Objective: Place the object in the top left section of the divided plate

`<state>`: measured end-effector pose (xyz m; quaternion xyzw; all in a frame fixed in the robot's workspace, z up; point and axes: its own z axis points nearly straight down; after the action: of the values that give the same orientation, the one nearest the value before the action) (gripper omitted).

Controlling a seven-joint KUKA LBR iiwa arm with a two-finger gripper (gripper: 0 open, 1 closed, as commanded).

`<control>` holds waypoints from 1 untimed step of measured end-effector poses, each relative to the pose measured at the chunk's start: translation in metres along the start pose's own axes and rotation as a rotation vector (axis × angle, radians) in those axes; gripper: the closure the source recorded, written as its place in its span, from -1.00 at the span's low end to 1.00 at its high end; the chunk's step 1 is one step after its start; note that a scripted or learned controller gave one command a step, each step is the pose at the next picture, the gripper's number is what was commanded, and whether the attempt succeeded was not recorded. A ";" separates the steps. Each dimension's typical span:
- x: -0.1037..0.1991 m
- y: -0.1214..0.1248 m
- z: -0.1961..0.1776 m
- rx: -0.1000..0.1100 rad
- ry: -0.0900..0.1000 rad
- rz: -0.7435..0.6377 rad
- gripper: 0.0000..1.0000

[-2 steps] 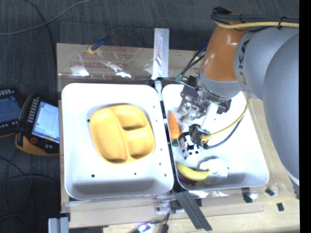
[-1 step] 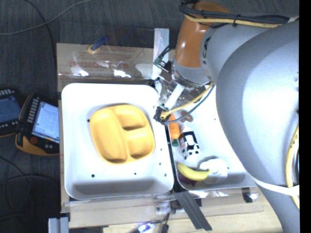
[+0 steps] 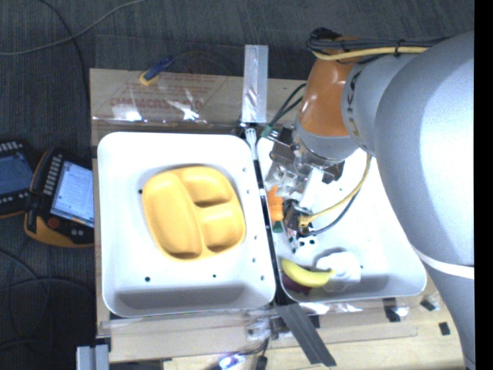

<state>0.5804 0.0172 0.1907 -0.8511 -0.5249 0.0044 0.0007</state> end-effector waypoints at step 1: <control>0.062 0.058 -0.036 -0.003 0.001 0.079 1.00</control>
<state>0.6601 0.0468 0.2260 -0.8711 -0.4910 0.0033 -0.0004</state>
